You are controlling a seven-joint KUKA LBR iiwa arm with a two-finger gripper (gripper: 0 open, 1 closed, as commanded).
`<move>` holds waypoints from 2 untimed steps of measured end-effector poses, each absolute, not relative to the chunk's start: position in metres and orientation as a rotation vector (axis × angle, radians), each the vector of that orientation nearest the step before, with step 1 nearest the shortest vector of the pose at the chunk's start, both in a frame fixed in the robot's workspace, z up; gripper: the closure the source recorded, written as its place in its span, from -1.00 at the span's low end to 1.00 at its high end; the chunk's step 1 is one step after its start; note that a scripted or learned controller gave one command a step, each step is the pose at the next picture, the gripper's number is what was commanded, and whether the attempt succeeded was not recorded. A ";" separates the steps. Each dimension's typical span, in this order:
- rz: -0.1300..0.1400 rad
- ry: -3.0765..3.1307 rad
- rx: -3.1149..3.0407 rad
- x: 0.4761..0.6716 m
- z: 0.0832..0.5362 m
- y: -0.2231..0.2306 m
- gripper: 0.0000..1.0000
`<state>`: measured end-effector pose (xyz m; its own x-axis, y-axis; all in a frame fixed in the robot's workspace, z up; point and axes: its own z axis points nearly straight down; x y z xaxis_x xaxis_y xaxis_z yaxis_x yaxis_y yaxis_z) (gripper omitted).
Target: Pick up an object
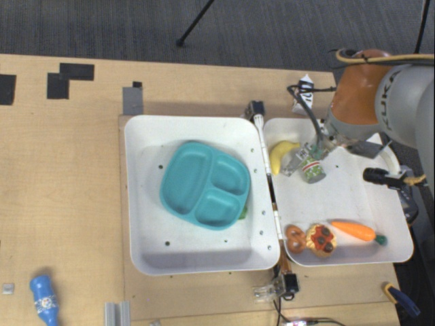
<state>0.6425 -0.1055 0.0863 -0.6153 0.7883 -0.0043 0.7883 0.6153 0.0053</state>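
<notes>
Gripper (307, 160), finger state indiscernible, poised at the right bin's (353, 202) eleven o'clock beside the banana (281, 155); no object lifted, pick remaining.

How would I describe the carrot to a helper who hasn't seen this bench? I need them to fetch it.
Look in the right-hand white bin, at its near edge. The carrot lies on its side there, orange with a small green tip, just right of a pretzel and a round orange toy; it is the long, tapered thing.
</notes>
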 end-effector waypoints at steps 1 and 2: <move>0.005 2.548 1.828 0.623 0.086 -0.089 -1.00; 0.008 2.476 1.921 0.583 0.087 -0.089 -1.00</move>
<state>0.5827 -0.0890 0.0873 -0.2483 0.9687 -0.0032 0.9686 0.2483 0.0087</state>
